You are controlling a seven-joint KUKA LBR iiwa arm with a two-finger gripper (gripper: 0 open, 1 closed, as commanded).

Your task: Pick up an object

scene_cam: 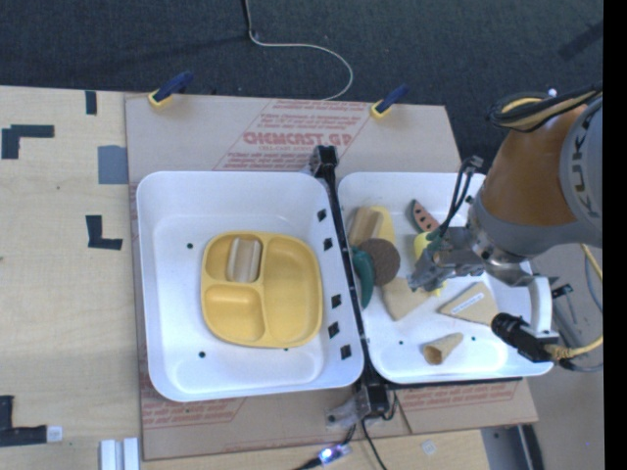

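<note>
The right bin (392, 365) holds several toy foods: a tan bread-like piece (366, 225), a brown round cookie (380, 259), a teal piece (363, 274), a beige wedge (406, 300), a pale cracker slice (468, 304), a small cone (442, 348), a watermelon slice (422, 214) and a yellow piece (421, 244). My gripper (431, 272) hangs low over the middle of this bin, just right of the cookie and above the beige wedge. I see nothing clearly held between its fingers.
The left bin (167, 292) carries a yellow divided plate (274, 297) with a tan cylinder (243, 258) in its upper-left compartment. A black divider (338, 262) separates the bins. The grey and orange arm (534, 189) covers the right bin's right side.
</note>
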